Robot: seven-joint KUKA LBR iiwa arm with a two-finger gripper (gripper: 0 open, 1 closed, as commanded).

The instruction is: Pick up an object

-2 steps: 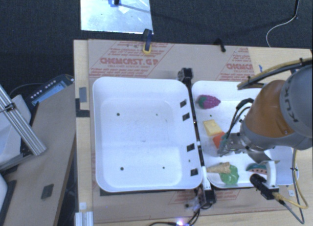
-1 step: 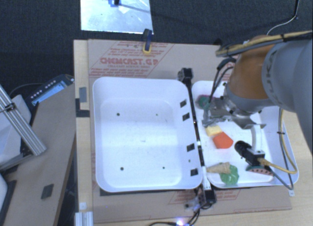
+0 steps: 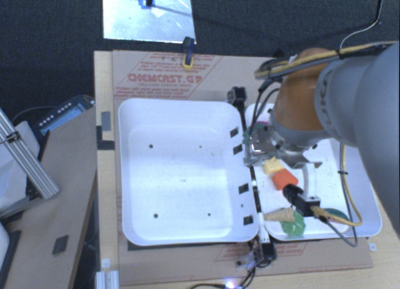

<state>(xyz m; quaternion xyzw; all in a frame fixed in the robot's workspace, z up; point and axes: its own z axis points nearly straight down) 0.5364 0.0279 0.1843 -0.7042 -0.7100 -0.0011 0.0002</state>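
Fingers (image 3: 255,151) hang spread above yellow block (image 3: 272,167), arm (image 3: 350,94) bent over right bin (image 3: 370,219).

Both bins are plain white: the left bin (image 3: 181,175) shows a few small dark dots on its floor. In the right bin (image 3: 365,216), beside it, lie a pale yellow piece (image 3: 272,167), an orange piece (image 3: 284,179), a tan piece (image 3: 277,216) and a green piece (image 3: 294,225). The arm (image 3: 350,97) above them is grey with an orange band (image 3: 300,97).
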